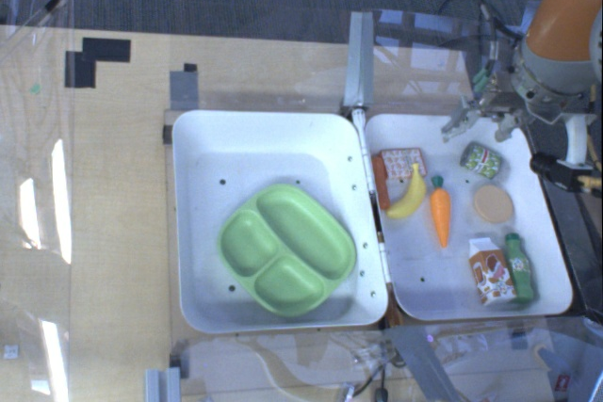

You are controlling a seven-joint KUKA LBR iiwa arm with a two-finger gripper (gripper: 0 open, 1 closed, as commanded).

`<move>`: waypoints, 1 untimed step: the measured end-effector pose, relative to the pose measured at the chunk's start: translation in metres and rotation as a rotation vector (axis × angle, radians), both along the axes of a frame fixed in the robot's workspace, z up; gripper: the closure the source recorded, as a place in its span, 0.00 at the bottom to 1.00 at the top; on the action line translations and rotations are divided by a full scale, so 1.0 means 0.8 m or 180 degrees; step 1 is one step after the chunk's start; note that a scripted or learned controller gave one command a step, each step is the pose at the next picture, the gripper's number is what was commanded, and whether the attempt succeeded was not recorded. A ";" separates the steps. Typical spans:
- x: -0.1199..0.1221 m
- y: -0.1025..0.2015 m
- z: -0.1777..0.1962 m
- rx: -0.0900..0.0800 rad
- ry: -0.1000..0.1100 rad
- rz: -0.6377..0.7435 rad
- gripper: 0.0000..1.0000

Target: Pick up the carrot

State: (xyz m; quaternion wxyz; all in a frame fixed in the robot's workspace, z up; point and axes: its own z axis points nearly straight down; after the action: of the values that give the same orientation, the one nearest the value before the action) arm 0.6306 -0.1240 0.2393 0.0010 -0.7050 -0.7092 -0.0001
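Two white bins are sitting side by side on the wooden bench (113, 231). The left bin (203, 297) is holding a green divided plate (287, 248), which is lying near its middle, turned at an angle to the walls. The right bin (415, 287) is holding the small items. The carrot (440, 212) is lying near the middle of this bin, its green top pointing toward the far wall and its tip toward the near one (nothing is touching it but the floor of the bin). Just to its left a banana (409, 194) is curving, with a small printed packet (400, 163) beside the banana's upper end. To the carrot's right a tan round disc (492, 203) is resting, and beyond that a green can (480, 161) is lying nearer the far wall. Toward the near right corner a small carton (489, 272) and a green bottle (519, 268) are lying side by side.

The gripper (487, 120) is hanging over the far right corner of the right bin, well apart from the carrot, its fingers spread apart with nothing between them.
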 end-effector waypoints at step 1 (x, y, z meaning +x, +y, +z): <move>-0.027 0.012 -0.163 0.0000 0.0005 -0.0057 0.00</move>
State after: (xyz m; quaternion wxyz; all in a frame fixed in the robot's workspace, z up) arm 0.6086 -0.1143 0.1087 0.0016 -0.7112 -0.7029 0.0004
